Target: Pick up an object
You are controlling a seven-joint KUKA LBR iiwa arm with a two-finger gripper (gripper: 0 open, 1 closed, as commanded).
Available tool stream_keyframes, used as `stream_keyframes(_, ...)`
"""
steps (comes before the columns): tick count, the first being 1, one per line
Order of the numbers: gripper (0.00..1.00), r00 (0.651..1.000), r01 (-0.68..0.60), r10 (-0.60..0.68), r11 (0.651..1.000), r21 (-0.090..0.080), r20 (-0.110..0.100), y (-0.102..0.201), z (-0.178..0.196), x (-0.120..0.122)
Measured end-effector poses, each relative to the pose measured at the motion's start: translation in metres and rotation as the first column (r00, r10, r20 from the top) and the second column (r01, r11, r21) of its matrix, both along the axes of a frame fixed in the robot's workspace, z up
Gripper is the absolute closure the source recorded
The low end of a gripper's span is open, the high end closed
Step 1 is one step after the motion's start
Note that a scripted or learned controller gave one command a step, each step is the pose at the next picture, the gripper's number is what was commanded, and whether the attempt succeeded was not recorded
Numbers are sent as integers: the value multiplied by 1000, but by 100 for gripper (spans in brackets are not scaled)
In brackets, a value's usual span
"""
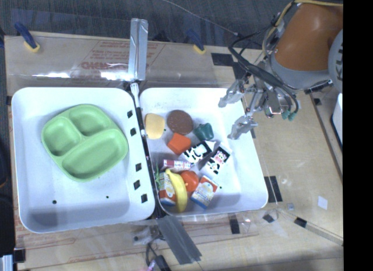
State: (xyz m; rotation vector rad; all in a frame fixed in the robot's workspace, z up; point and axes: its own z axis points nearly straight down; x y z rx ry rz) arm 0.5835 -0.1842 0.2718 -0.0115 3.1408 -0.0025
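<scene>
The right bin (247, 171) holds a heap of small toys: a yellow piece (154, 126), a brown disc (180, 122), an orange block (179, 143), a dark green piece (204, 130), a black-and-white cow-print box (217, 160), a banana (178, 189) and a small juice carton (203, 193). My gripper (237, 112) hangs over the bin's upper right corner, to the right of the green piece. Its two fingers stand apart, one at the top (228, 97) and one lower (240, 128), with nothing between them.
The left bin (35, 206) holds a green divided plate (85, 141). A grey divider bar (138, 48) stands between the bins at the back. Cables loop off the wrist (256, 71). Bare bench lies right of the bins.
</scene>
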Motion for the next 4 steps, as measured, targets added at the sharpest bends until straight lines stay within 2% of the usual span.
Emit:
stream_keyframes(1, 0, 994, -110, 110, 994, 6, -10, 1, -114, -5)
stream_keyframes(2, 0, 986, -164, 164, 986, -10, 15, 31, -160, 13)
stream_keyframes(3, 0, 913, -407, 407, 913, -25, 27, 72, -161, -5)
stream_keyframes(4, 0, 965, -259, 260, 966, -20, 39, 75, -161, -22)
